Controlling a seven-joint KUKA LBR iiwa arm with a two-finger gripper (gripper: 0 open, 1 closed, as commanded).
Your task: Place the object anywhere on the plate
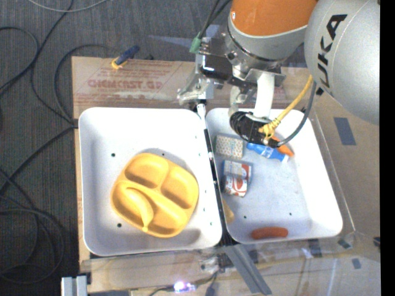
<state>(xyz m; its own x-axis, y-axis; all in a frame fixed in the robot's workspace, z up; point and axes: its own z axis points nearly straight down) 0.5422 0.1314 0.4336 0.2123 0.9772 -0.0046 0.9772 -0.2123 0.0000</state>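
Note:
A yellow divided plate (155, 193) lies in the left bin (99, 128), towards its front. In the right bin (315, 196) I see a crushed red and silver can (237, 179), a speckled grey pad (228, 145), a blue packet with an orange end (268, 150) and a red-brown sausage shape (270, 232). My gripper (199, 102) hangs over the back of the wall between the two bins, beyond the plate and left of the pad. Nothing shows in its grasp.
A small yellow piece (228, 213) lies against the right bin's left wall. The arm's bulky wrist and a yellow cable (290, 106) overhang the back of the right bin. A blue and yellow tool (124, 56) rests on the cardboard behind the bins.

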